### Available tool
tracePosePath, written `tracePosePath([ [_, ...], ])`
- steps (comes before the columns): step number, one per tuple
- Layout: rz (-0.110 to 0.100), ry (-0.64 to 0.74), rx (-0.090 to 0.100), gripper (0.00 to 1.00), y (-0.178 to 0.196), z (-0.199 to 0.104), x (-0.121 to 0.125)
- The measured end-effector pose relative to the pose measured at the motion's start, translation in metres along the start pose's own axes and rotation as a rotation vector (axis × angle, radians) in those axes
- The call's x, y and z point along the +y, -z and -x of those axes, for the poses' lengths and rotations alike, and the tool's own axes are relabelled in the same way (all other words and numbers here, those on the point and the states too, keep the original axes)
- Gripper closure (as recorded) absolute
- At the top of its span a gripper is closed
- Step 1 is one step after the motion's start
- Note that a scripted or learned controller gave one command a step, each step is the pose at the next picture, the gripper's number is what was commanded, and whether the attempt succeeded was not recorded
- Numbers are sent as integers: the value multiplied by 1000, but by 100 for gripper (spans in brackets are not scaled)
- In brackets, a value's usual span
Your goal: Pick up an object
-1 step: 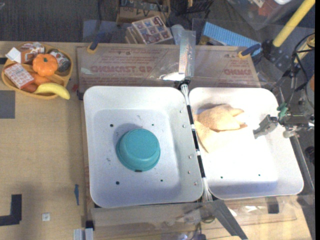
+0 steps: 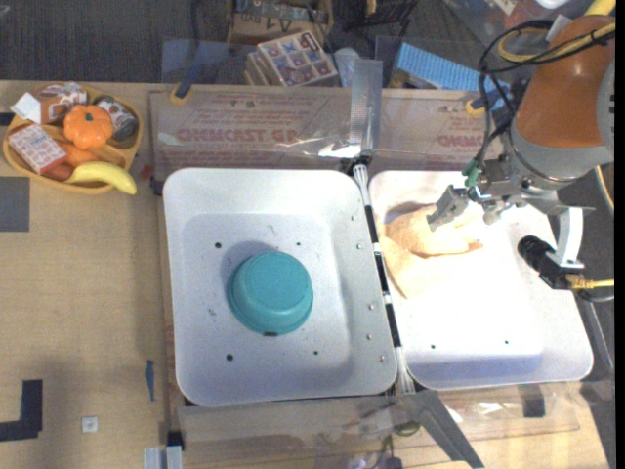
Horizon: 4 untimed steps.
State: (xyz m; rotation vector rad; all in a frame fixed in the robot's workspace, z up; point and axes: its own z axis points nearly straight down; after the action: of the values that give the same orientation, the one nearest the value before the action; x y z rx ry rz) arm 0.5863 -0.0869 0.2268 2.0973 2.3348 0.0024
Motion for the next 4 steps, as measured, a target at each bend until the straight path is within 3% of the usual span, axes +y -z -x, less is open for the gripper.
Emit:
tracePosePath([
  [1,-3,102,2,0,-37,37,-5],
  [2,14,190,-4,0,-134,29,50],
  [3,18,186,-2,100,-123,30,51],
  [4,3,501,-1,100,-41,-12,83],
])
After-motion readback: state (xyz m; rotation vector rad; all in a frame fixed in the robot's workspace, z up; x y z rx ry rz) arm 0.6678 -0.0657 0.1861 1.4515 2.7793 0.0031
